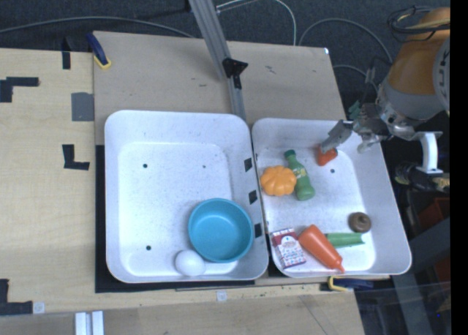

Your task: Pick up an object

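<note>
My gripper [330, 145] reaches in from the right over the upper part of the right bin [380, 180]. A small red object [326, 156] lies right at its tip; whether it is gripped or just lying on the bin floor I cannot tell. Further left in that bin sit an orange pumpkin [278, 181] and a green bottle [300, 176], side by side and touching. Along the bin's front lie a carrot [320, 246] with its green top, a red-and-white carton [289, 248] and a small brown round piece [359, 221].
The left bin [146, 151] holds a blue bowl [219, 229] and a white ball [190, 261] at its front. A grey metal pole [212, 26] slants down to the bins' shared rim at the back. Cables run behind the bench.
</note>
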{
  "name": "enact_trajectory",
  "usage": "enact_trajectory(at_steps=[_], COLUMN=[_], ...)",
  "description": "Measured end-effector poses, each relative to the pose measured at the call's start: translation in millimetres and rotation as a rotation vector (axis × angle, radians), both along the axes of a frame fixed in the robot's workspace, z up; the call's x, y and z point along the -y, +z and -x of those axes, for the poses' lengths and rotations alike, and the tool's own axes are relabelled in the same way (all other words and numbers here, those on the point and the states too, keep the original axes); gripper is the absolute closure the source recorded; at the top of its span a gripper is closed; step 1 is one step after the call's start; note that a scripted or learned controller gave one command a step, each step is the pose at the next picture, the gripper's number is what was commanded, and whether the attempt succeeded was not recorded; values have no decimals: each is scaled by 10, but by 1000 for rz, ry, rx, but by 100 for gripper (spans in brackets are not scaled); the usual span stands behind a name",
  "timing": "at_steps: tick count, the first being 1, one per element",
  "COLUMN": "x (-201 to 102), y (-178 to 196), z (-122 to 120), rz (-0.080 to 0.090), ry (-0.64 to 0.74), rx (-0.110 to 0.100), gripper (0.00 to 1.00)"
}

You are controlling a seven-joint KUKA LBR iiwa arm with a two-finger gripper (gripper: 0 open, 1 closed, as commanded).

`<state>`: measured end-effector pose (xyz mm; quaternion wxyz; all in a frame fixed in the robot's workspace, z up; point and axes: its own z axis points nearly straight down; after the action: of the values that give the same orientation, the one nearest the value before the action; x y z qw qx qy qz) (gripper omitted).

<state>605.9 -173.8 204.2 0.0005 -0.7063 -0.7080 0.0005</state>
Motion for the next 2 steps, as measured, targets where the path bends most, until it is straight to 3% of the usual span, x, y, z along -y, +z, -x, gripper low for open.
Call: enact_trajectory(at_steps=[1, 2], x=[1, -67], y=[0, -625], z=[0, -20], rz=[0, -1], ry=[0, 0], rx=[0, -6], gripper=[0, 0])
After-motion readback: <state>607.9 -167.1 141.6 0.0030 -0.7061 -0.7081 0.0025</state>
